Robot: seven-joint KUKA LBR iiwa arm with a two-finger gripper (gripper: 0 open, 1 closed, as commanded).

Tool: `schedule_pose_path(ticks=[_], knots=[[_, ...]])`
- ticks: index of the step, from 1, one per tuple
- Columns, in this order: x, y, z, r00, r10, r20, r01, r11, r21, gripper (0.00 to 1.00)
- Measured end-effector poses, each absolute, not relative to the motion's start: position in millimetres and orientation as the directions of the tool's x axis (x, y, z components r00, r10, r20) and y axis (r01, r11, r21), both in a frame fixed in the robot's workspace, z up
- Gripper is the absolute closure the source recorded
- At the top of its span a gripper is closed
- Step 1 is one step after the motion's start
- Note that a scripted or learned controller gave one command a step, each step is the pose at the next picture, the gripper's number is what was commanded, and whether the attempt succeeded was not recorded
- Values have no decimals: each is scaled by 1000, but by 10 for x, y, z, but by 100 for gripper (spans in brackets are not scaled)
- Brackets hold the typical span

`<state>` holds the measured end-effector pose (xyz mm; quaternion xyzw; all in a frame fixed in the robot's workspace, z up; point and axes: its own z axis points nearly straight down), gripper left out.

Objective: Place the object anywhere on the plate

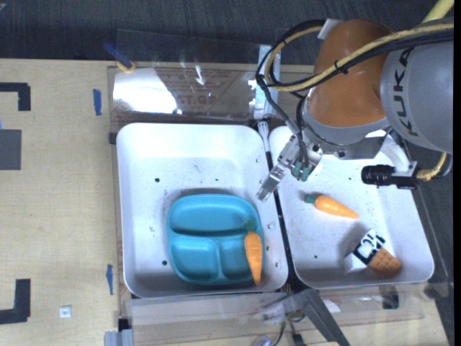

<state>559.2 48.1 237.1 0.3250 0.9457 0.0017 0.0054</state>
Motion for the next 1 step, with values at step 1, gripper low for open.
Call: schedule_pose_path(ticks=[1], knots=[[4786, 685, 1832, -759, 652, 2, 652, 759, -2, 0]])
